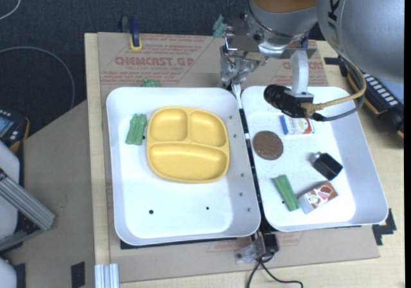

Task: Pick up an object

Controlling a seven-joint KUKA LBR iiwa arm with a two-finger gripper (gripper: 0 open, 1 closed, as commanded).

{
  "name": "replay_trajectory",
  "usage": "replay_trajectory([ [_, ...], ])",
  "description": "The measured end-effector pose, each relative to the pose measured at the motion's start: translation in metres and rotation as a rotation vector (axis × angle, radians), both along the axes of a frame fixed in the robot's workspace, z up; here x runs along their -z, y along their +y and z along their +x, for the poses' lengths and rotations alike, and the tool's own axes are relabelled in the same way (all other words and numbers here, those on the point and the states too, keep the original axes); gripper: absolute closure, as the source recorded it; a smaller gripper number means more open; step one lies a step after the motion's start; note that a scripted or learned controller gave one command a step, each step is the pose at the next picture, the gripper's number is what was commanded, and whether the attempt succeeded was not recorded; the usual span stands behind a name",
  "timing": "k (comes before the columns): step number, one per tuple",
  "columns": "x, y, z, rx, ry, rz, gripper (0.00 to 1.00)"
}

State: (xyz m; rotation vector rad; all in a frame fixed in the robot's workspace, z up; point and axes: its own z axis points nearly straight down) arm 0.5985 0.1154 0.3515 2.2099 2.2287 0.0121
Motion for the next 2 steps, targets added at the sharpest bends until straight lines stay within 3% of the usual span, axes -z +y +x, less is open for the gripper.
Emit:
replay_trajectory([
  [2,-0.113,0.112,0.005,0.003,0.000,0.000,1.00],
])
